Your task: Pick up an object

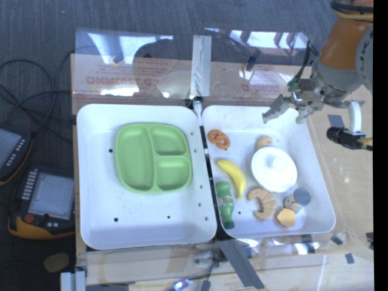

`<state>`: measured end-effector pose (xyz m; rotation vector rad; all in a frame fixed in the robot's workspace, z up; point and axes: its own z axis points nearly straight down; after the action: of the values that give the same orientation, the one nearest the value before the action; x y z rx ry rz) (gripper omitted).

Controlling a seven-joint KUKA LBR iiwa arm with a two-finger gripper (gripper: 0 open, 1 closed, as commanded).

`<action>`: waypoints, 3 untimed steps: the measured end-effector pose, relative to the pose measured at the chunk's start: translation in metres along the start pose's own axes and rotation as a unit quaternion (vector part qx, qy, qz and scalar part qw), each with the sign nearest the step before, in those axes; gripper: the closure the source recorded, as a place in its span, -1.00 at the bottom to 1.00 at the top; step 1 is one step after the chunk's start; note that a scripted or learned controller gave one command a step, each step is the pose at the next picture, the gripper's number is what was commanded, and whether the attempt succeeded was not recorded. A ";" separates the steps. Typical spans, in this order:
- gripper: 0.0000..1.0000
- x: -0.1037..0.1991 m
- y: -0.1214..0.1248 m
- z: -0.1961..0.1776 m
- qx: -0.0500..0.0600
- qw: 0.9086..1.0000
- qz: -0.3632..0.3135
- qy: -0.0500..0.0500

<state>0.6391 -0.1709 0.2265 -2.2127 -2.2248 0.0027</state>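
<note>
The jaws (288,108) hang spread apart and empty above the back edge of the right bin (315,156), clear of everything below. In that bin lie a pretzel (219,139), a banana (233,176), a green bottle (225,204), a white lidded bowl (274,168), a croissant (264,202), and a few small pieces at the front right corner. The left bin (91,180) holds a green divided tray (153,157).
</note>
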 end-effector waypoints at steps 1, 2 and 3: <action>-1.00 0.027 -0.014 0.126 0.000 0.998 -0.060 0.000; -1.00 0.060 -0.093 0.137 -0.009 0.967 -0.254 -0.005; -1.00 0.066 -0.096 0.137 -0.011 0.975 -0.220 -0.005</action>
<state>0.5424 -0.1050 0.0904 -1.6796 -2.6764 -0.0128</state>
